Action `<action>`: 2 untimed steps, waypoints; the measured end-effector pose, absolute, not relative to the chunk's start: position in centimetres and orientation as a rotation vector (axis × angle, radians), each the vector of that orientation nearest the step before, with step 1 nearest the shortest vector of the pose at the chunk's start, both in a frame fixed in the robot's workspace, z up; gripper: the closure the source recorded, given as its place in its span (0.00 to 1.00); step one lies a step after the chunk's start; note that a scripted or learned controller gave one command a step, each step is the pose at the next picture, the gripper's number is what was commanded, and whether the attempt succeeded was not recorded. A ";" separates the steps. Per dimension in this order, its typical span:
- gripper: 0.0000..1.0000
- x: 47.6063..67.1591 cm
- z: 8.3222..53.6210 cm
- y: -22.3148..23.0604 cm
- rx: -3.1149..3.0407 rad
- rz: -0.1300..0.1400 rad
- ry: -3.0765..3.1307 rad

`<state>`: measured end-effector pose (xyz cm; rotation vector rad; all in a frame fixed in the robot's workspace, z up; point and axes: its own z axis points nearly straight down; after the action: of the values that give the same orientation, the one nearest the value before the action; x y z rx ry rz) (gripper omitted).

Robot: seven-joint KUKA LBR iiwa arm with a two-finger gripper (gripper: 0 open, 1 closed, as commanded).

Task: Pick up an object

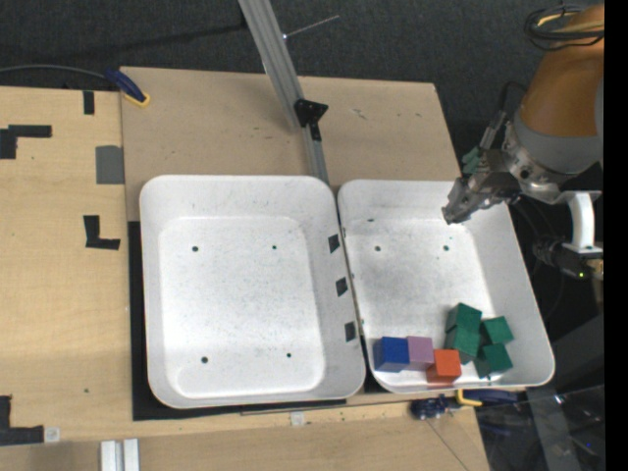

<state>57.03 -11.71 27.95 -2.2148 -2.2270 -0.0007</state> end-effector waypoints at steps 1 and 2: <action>1.00 58.1 26.1 -7.0 -2.213 0.002 -2.226; 1.00 59.3 26.4 -1.3 -2.212 -0.001 -2.228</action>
<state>59.27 -1.30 26.40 -2.2122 -2.2281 -0.0006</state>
